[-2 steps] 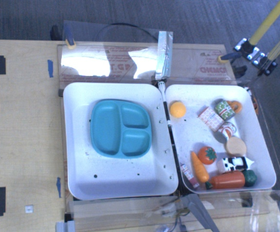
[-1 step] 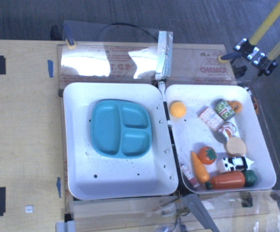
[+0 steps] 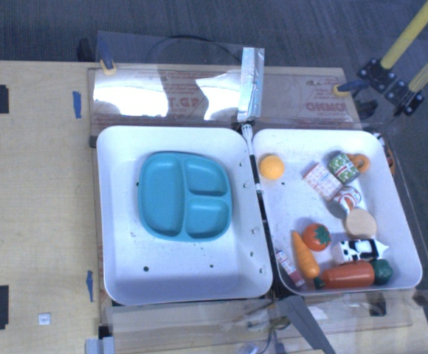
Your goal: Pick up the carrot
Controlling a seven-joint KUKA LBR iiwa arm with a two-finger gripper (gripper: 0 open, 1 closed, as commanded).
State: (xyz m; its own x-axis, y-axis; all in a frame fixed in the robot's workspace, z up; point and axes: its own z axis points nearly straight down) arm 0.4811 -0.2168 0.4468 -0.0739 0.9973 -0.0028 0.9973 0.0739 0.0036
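Note:
The carrot (image 3: pixel 305 255) is a short orange stick lying near the front left of the right bin (image 3: pixel 402 198), its tip pointing toward the bin's front. A tomato (image 3: pixel 316 236) touches its upper right side and a red sausage-like toy (image 3: pixel 347 274) lies just in front of it.
The right bin also holds an orange ball (image 3: pixel 271 167), a small can (image 3: pixel 342 167), a checkered packet (image 3: pixel 319 179), a beige disc (image 3: pixel 360 223) and a black-and-white cow toy (image 3: pixel 359 250). A blue divided plate (image 3: pixel 184 196) sits in the left bin (image 3: pixel 118 234). A yellow-handled tool (image 3: pixel 402 43) stands at the upper right.

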